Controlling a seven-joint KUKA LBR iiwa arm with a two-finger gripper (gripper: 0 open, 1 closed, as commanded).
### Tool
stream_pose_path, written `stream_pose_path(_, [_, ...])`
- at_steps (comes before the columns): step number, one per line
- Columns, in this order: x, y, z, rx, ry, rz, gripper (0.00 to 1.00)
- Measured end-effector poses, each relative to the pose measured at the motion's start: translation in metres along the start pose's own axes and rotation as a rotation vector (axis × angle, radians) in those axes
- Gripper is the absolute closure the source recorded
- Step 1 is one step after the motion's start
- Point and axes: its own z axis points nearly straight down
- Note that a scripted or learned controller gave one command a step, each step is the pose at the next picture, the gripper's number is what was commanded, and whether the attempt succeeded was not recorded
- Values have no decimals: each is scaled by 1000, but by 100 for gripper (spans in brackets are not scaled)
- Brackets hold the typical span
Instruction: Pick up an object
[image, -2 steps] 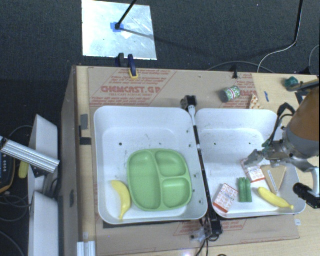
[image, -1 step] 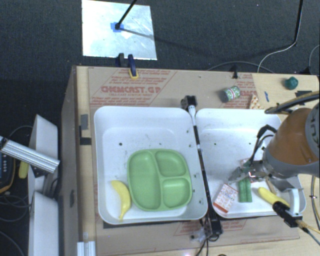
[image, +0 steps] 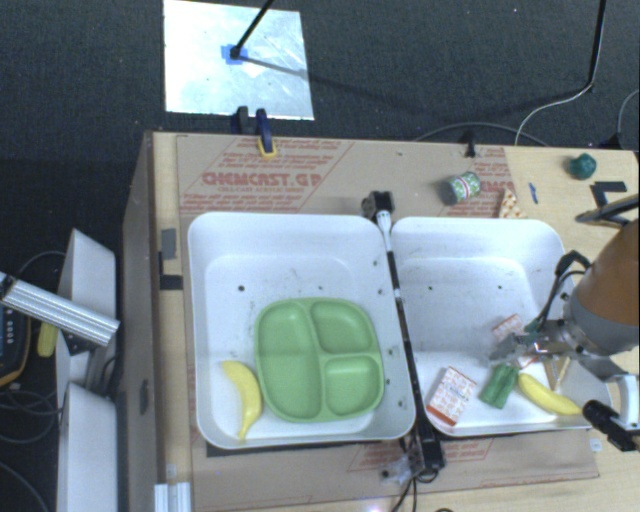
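Observation:
The right white bin (image: 470, 240) holds a red and white carton (image: 452, 393), a small green object (image: 497, 385), a yellow banana (image: 548, 396) and a small pinkish packet (image: 506, 326). My gripper (image: 535, 350) hangs low over the near right part of this bin, just above the green object and the banana's left end. The arm (image: 605, 300) hides the bin's right wall. In the left bin (image: 290, 225) lie a green divided plate (image: 320, 358) and a second banana (image: 243, 397) by its near left corner.
A black divider bar (image: 395, 300) runs between the bins. On the cardboard behind them stand a green and white roll (image: 462, 187), a teal ball (image: 583, 165) and a blue and yellow clamp (image: 262, 130). Cables trail at the back right.

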Motion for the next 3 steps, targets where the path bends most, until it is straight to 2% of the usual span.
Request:
stream_pose_path(1, [-10,-2,-82,5,-5,3,0])
stream_pose_path(2, [-10,-1,-93,3,-5,1,100])
stream_pose_path(3, [6,74,-153,5,-4,2,100])
